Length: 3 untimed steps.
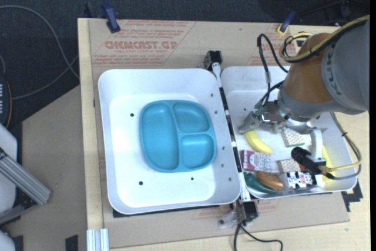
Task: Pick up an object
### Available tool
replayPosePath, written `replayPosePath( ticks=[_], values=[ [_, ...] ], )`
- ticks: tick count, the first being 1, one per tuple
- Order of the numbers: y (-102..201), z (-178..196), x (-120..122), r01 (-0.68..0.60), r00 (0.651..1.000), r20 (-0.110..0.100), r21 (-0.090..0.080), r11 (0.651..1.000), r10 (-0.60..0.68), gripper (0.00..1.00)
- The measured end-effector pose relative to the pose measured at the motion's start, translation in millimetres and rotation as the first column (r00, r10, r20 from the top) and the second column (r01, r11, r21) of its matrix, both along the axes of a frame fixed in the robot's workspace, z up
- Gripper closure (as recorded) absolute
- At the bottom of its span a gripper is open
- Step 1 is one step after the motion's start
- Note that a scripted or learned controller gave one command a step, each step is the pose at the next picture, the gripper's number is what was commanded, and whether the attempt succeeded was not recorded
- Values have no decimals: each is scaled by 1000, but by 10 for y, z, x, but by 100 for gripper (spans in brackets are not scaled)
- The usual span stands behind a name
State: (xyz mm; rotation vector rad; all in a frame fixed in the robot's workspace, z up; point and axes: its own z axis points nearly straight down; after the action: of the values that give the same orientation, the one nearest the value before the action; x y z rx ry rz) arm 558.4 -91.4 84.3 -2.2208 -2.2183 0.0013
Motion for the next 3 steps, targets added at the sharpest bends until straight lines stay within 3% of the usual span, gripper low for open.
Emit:
replayPosePath(
  ticks=[2,3],
  values=[
    [-36,0,-339,0,1000,0,0,1000,0,0],
    [-40,4,93,-2,1000,4,-2,1000,2,0]
  ],
)
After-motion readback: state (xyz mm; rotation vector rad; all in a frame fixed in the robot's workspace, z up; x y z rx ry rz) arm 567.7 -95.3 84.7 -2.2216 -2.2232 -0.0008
